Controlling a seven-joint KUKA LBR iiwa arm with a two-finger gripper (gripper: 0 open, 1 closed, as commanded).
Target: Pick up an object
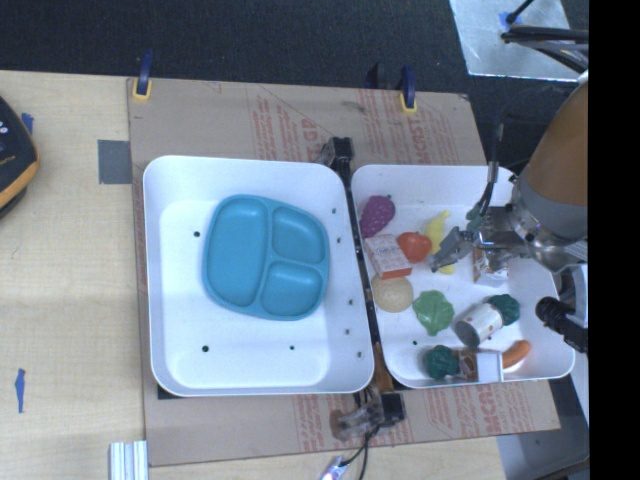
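Note:
The right bin [560, 368] holds several toy foods: purple grapes [376, 213], a red tomato [413, 245], a yellow piece [438, 228], a white and red box [387, 257], a cream onion [393, 294], a green leafy piece [433, 310], a dark green piece [440, 361], a small can [479, 322] and an orange carrot [516, 352]. My gripper [466, 249] hangs over the upper right part of this bin, just right of the tomato and the yellow piece. I see nothing held by it.
The left bin [170, 358] carries a blue divided plate [267, 256]. Both bins rest on a cardboard sheet [250, 118] held by clamps on the wooden bench. A black and yellow device [12, 158] lies at the far left edge.

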